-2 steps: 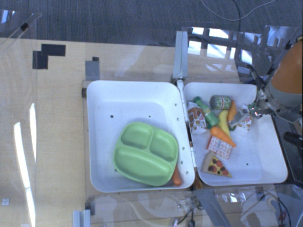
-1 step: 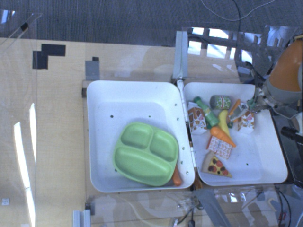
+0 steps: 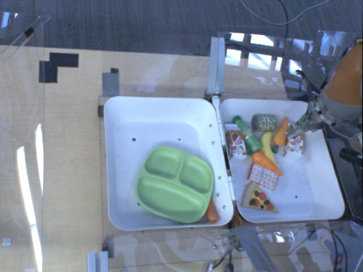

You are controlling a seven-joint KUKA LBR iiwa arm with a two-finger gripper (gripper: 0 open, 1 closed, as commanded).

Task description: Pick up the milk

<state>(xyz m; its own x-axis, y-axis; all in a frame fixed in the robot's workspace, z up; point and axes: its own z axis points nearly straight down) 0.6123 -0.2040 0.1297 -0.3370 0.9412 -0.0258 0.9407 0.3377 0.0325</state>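
Approach step judged in hand: the pincer point(image 3: 303, 123) is poised beside the milk point(image 3: 294, 144) near the right bin's point(image 3: 334, 200) far edge; its state cannot be told. Descent and closure are required next.

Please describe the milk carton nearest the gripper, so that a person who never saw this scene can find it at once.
Look in the right white bin, at its far right side. The milk carton stands there just below the gripper, beside an orange carrot. A similar carton stands against the bin's left wall, next to a green bottle.

milk carton point(image 3: 294, 144) hemmed left by carrot point(image 3: 281, 132) – open bin floor point(image 3: 315, 174) right and below.
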